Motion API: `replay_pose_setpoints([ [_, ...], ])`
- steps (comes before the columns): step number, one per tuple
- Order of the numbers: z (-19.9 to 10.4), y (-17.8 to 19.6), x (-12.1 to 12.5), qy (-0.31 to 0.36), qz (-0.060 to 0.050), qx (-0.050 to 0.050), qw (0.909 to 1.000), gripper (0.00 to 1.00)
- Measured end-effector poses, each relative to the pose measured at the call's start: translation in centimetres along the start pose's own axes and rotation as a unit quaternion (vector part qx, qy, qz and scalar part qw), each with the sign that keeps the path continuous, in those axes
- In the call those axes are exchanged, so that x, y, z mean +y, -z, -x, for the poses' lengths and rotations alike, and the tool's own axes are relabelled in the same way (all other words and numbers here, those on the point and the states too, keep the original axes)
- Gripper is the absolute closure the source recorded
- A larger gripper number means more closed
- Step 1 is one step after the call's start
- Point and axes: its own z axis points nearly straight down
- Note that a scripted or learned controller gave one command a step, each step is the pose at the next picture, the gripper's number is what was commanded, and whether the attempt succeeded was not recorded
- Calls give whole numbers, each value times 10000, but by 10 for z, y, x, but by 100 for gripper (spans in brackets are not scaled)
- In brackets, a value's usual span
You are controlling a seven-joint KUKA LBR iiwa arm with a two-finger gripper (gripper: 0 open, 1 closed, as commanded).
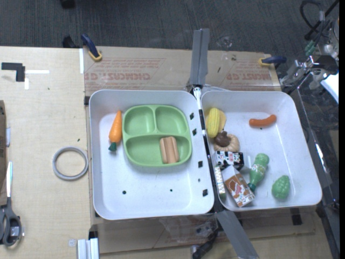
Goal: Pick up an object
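Two white bins lie side by side below me. The left bin (97, 161) holds three things: one green plate (125, 124) with three compartments, one hot dog (169, 149) in its lower compartment, and one carrot (115, 129) just beside the plate's left rim. The right bin (302, 139) holds seven things to pick from: one corn cob (215, 121), one red sausage (262, 121), one brown pastry-like piece (226, 141), one black-and-white carton (229, 158), one green bottle (257, 170), one green lump (280, 188) and one orange packet (239, 190). On the bench lie one grey ring (55, 163) and one pair of scissors (9, 223). How my jaws stand I cannot tell.
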Motion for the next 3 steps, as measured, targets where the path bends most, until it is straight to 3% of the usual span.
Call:
replay_pose_setpoints([
  [1,10,-89,-6,-1018,-9,1,9948,0],
  [2,-12,-194,5,-1378,-5,20,9905,0],
  [3,-11,-184,5,-1363,4,-2,9907,100],
])
